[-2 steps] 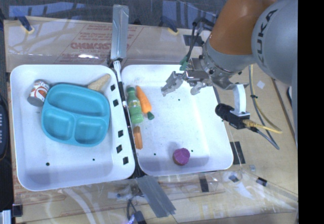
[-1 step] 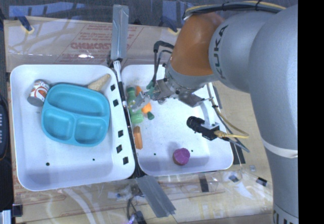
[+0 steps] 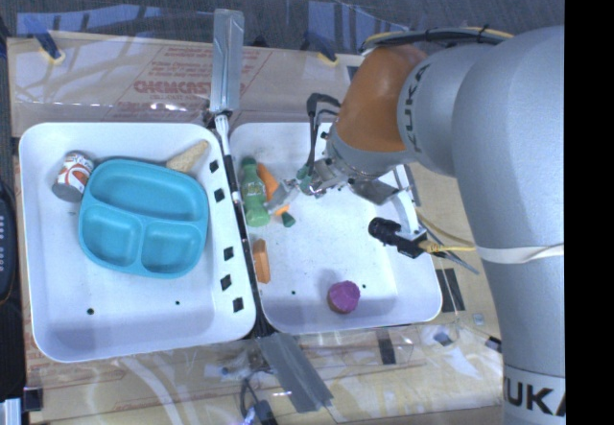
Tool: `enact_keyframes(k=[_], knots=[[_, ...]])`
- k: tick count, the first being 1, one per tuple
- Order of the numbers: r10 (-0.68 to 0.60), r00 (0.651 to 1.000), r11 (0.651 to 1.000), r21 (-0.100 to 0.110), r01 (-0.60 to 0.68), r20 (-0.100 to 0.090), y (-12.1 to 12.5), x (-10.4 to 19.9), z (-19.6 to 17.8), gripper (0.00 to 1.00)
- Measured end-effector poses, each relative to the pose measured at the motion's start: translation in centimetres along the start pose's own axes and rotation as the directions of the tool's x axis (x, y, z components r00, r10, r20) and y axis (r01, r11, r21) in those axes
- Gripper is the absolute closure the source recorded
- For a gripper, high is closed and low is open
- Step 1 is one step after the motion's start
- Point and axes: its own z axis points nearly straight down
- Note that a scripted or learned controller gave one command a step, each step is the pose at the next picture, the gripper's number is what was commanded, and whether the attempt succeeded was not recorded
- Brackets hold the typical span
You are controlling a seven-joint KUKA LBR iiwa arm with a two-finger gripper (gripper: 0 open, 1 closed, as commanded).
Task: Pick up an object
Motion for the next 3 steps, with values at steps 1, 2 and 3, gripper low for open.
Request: enact_keyframes(k=[1, 2, 3], knots=[[-0.035, 0.999, 0.999, 0.008, 0.035, -0.006, 1.4, -2.3, 1.7, 0.0], [-0.04, 0.999, 0.999, 0.007, 0.04, -0.006, 1.4, -2.2, 0.6, 1.0], [0.089, 0.996, 0.996, 0.0, -0.089, -0.005, 7.3, 3.3, -8.7, 1.0]])
